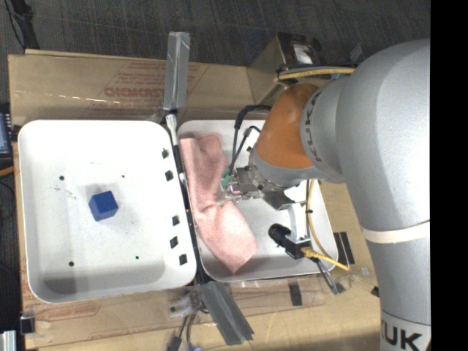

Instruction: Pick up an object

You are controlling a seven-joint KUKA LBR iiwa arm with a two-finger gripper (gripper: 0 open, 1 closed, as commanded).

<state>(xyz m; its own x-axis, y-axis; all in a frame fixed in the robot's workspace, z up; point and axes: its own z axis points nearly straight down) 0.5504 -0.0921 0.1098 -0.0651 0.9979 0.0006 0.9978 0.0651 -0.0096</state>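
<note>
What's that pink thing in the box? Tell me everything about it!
The pink cloth looks like a soft, fuzzy towel, crumpled and folded rather than spread flat. It lies in the right bin, stretched along the bin's left wall from near the top down to a rumpled corner by the bottom edge. The gripper is right at its middle edge, seemingly touching it, with the arm's wrist looming above.

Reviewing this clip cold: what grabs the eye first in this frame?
The big grey arm with its orange band dominates the right side, bent down over the right bin. Its gripper sits right at a crumpled pink cloth lying along that bin's left side. In the left bin, a small blue cube sits alone.
</note>
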